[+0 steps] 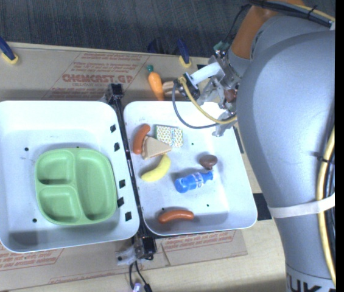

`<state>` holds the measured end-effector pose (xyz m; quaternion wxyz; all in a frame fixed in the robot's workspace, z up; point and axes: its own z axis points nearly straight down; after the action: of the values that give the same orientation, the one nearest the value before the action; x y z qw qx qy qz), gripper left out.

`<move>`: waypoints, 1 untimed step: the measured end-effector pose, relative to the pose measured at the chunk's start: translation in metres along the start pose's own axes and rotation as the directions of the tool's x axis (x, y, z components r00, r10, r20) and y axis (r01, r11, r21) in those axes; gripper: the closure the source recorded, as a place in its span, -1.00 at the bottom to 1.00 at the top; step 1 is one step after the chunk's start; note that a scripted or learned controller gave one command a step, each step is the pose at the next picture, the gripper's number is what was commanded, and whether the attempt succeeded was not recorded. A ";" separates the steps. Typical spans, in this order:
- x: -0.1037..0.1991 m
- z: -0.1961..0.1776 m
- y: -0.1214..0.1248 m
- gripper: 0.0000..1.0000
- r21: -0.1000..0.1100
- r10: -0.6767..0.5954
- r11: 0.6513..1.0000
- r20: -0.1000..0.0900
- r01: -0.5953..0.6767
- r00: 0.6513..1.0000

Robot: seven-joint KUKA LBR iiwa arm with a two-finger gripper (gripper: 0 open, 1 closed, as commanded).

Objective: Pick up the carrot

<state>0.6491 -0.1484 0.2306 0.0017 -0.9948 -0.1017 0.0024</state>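
the carrot (154, 84) is lying just beyond the right bin's (234, 190) far rim; the gripper (223, 109) is hovering nearby, its opening unclear.

view: overhead, fixed | tilt: slanted down | range: mid | covers: plate bin (13, 132), food bin (226, 193)

A dark grey carpeted floor (98, 8) runs across the top. The bench (263, 254), pale wood at lower right, is covered by a brown cardboard sheet (92, 72) printed in red, with blue clamps (5, 47) on its far edge. The light is even.
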 end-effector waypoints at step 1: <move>-0.014 -0.051 0.061 -1.00 0.000 -0.002 1.000 -0.001 0.002 1.000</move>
<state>0.6476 -0.2109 0.2819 0.0016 -0.9947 -0.1026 0.0018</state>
